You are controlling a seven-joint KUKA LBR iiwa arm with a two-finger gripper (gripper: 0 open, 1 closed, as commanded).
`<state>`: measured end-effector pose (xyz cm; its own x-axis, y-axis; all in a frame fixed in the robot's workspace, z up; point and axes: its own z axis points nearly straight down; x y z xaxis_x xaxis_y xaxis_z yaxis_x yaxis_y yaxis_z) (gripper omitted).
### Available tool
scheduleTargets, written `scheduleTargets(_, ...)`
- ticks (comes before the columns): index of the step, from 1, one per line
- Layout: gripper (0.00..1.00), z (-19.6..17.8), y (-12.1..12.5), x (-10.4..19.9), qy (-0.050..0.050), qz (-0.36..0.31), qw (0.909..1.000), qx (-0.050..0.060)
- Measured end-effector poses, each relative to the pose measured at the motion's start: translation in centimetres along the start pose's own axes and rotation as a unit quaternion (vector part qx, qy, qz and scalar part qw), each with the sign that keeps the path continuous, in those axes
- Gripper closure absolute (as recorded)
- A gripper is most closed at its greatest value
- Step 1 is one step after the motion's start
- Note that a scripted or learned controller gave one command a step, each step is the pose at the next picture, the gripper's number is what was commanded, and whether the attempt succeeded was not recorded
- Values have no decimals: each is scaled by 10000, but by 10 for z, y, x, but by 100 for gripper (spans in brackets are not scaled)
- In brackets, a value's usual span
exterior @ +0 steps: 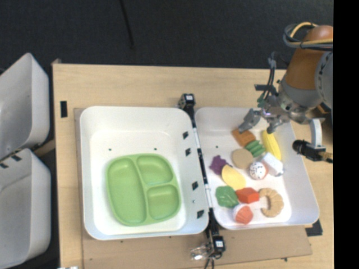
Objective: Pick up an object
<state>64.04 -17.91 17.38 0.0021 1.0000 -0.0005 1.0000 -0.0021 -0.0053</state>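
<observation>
A pale wooden bench (67,167) stands against a dark floor, carrying two shallow white bins side by side. The left bin (92,128) holds a green divided tray (143,188) with three compartments, lying flat toward its near side. The right bin (303,200) is crowded with toy food: an orange block (243,137) near the far side, a green ridged piece (256,148) just beside it, a yellow banana (272,144), a tan round piece (242,158), a purple cluster (219,163), a white ball with red marks (257,170), a yellow lemon shape (233,177), a green leafy piece (226,196), a red block (247,195), a croissant (272,201) and a red-and-white piece (243,214) at the near edge. The arm comes in from the right, and the gripper (260,121) hangs over the far part of the right bin, fingers spread apart with nothing between them, one tip above the orange block, the other near the banana's far end.
</observation>
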Motion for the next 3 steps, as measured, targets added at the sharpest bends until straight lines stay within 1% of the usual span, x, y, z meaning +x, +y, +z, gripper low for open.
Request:
scheduleTargets(1, 0, 64, 0, -3, -2, 14, 10000, -1)
scheduleTargets(2, 0, 73, 0, -4, -9, 20, 10000, -23)
scheduleTargets(3, 100, 62, 1, -5, -13, 22, 10000, -31)
